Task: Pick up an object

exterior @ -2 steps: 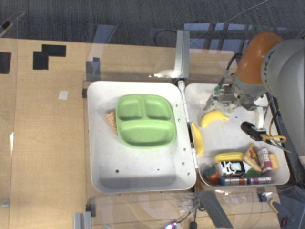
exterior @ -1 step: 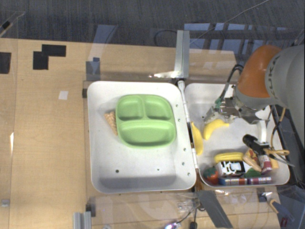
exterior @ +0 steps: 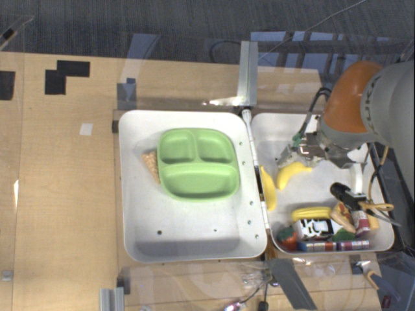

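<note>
Camera view: gripper [exterior: 299, 155] sits over the right bin [exterior: 285, 125], toward its 10 o'clock corner. Fingers spread narrow, straddling the upper end of a yellow banana [exterior: 291, 173] — banana between them, touching. Second banana [exterior: 268, 190] lies along the bin's 9 o'clock wall. Small-item clutter [exterior: 331, 229] at 5 o'clock. Left bin [exterior: 139, 193] holds a green divided tray [exterior: 197, 163].

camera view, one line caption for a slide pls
KUKA arm's gripper poised over a yellow banana in the right bin; green divided tray in the left bin.
</note>
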You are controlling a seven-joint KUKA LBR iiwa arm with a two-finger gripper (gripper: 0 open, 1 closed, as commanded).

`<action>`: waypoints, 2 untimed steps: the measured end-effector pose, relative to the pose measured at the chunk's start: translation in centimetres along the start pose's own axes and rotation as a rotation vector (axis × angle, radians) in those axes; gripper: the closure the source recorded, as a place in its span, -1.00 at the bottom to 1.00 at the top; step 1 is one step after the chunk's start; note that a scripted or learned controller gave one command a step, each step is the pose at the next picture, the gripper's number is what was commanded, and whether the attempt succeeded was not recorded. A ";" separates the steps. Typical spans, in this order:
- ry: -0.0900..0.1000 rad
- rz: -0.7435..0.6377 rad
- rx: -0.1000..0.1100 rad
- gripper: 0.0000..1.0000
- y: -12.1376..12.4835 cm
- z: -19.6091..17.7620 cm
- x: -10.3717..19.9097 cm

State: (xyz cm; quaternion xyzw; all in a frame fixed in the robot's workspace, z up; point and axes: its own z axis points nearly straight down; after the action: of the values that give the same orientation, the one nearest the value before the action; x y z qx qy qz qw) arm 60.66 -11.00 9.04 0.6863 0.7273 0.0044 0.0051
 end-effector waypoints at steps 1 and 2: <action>0.003 -0.002 -0.008 1.00 0.4 -1.3 0.3; 0.004 -0.002 -0.008 -1.00 0.4 -1.3 0.3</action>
State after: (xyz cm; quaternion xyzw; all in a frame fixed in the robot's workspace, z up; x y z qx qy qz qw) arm 60.98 -10.69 10.30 0.6855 0.7280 0.0084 0.0064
